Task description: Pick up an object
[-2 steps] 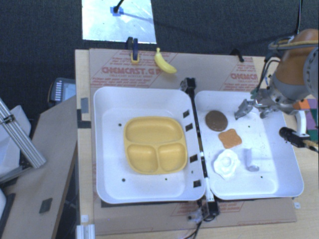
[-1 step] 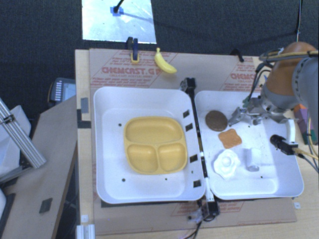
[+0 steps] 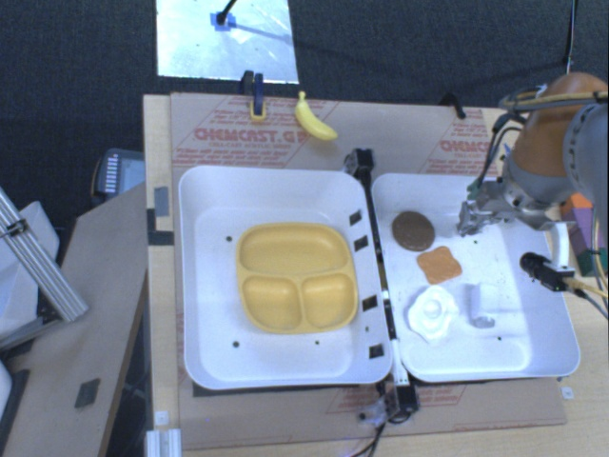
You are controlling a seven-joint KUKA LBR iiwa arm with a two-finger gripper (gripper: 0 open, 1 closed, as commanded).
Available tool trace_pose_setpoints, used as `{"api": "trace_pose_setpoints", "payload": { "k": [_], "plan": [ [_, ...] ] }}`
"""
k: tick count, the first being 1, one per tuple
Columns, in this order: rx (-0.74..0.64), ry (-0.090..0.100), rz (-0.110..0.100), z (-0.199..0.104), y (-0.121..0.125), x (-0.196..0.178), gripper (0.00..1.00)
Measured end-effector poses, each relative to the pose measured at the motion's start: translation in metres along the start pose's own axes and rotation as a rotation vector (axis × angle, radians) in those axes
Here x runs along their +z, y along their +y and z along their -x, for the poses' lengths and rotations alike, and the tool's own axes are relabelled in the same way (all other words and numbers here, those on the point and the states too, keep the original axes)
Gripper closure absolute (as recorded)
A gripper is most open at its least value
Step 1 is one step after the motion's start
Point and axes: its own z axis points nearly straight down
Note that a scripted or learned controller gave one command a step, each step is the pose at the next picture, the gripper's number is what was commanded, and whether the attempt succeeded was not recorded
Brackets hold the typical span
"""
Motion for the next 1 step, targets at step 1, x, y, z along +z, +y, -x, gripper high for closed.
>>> {"api": "trace_pose_setpoints", "payload": {
  "k": [1],
  "plan": [
    [0.000,0.000,0.003,-0.0060,0.0029,-0.0578,1.00]
  ]
}}
